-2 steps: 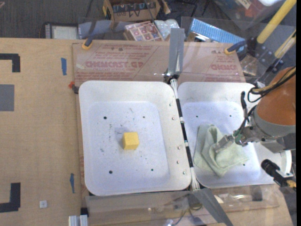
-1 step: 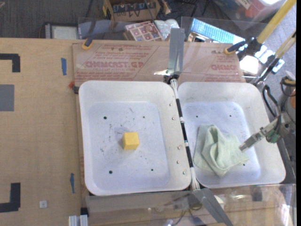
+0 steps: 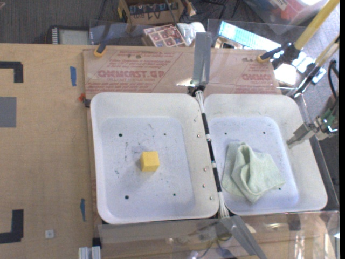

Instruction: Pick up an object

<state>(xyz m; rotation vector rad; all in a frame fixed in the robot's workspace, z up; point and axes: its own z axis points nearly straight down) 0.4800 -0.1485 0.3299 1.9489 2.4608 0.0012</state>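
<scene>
While the gripper (image 3: pixel 309 131) sits at the right edge of the scene, just over the outer rim of the right bin (image 3: pixel 307 166), two objects lie in the white bins on the bench (image 3: pixel 43 144). Whether the gripper is released or clenched cannot be told from this angle; nothing is seen in its grasp. A small yellow cube (image 3: pixel 150 161) rests alone near the middle of the left bin (image 3: pixel 102 144), flat on the speckled floor and well apart from every wall. A pale green cloth (image 3: pixel 250 171), crumpled and folded over itself, lies in the right bin, in its near left part, close to the strip where the two bins meet. The gripper is near the cloth but apart from it, and well apart from the cube. Behind the bins lies a brown cardboard sheet (image 3: pixel 161 72) with red lettering, and a grey metal strip (image 3: pixel 202 58) stands upright at the far end of the seam between the bins. Bits of blue tape (image 3: pixel 73 75) mark the wooden bench to the left.
</scene>
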